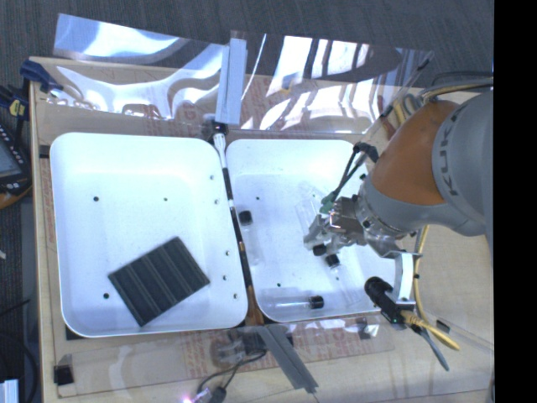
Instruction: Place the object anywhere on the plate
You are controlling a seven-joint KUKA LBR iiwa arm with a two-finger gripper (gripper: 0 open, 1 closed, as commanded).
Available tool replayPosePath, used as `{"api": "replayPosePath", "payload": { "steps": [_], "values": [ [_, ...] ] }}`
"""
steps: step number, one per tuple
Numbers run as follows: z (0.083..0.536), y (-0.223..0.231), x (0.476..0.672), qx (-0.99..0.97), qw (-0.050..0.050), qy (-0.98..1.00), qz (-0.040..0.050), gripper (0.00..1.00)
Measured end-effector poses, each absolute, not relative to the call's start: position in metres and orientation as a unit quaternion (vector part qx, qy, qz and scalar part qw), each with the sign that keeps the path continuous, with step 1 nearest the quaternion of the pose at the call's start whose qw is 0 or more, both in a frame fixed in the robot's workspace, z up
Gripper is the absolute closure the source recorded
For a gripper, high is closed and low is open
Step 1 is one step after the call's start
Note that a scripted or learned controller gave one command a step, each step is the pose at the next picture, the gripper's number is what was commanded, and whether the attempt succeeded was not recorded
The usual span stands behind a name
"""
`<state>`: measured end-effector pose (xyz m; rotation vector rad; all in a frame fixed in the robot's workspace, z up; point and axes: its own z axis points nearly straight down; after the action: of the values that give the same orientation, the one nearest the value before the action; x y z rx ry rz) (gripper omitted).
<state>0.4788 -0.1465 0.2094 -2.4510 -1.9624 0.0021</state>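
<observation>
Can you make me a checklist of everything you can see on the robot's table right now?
Surface: wooden bench bearing a left white bin and a right white bin, side by side.
Job's things: dark ribbed plate lies tilted in the left bin; a small dark object and a clear tube with a dark cap lie in the right bin.
Clutter: nothing seen beyond those pieces.
Grippers: gripper sits low over the right bin; whether it holds anything cannot be told.
Cables: thin cable runs along the wrist.
Surroundings: shiny clear shield behind the bins; dark carpet beyond.
</observation>
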Motion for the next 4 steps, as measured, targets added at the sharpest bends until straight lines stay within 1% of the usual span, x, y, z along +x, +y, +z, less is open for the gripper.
{"api": "replayPosePath", "payload": {
  "steps": [1,2,3,4],
  "values": [
    [0.276,-0.043,0.548,-0.793,0.002,-0.61,0.0007,1.0],
    [0.27,0.027,0.523,-0.841,0.002,-0.541,0.0032,1.0],
    [0.243,0.074,0.475,-0.807,0.002,-0.591,0.0035,1.0],
    [0.254,0.157,0.475,-0.871,0.001,-0.492,0.0019,1.0]
  ]
}}
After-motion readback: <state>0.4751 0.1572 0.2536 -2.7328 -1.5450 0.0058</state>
